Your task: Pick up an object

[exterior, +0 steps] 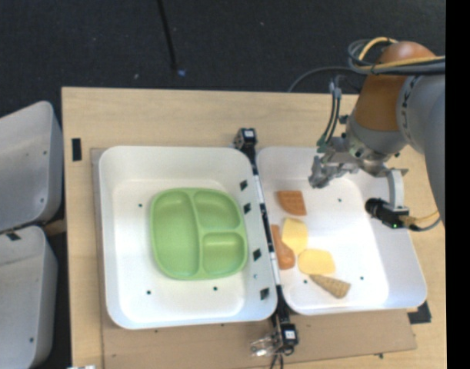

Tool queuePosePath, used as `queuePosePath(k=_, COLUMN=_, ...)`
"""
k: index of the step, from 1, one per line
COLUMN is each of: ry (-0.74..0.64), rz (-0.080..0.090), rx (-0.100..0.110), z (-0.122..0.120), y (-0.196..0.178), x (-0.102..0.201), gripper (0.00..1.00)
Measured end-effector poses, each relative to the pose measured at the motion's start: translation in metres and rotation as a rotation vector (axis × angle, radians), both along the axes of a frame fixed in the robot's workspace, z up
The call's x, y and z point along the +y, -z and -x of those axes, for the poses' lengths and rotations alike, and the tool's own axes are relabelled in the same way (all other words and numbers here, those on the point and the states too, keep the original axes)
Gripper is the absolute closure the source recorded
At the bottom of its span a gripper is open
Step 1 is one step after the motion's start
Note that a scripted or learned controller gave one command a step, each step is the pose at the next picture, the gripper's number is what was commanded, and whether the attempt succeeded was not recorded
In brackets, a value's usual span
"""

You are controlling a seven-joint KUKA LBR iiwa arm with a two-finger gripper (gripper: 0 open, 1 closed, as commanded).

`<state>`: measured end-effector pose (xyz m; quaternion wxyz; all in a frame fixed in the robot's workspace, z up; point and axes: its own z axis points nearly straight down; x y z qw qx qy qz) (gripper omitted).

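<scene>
The right bin holds several food pieces along its left side: an orange waffle-like square, a pale yellow block, an orange sausage-like piece against the bin's left wall, a yellow wedge and a tan cone-shaped piece. My gripper hangs over the back of the right bin, up and to the right of the orange square and apart from it. Nothing shows between its fingers.
The left bin carries a green divided plate in its middle. A row of black clips runs along the seam between the bins. Bare white floor lies in the right half of the right bin.
</scene>
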<state>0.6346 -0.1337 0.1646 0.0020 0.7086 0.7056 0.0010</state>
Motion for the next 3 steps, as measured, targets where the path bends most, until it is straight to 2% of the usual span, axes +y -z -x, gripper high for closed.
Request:
queuePosePath(k=2, ry=-0.006, rz=0.001, rx=-0.003, z=-0.010, y=-0.110, x=-0.010, gripper=1.00)
queuePosePath(k=3, ry=-0.009, rz=-0.001, rx=0.004, z=0.007, y=-0.102, x=0.047, gripper=1.00)
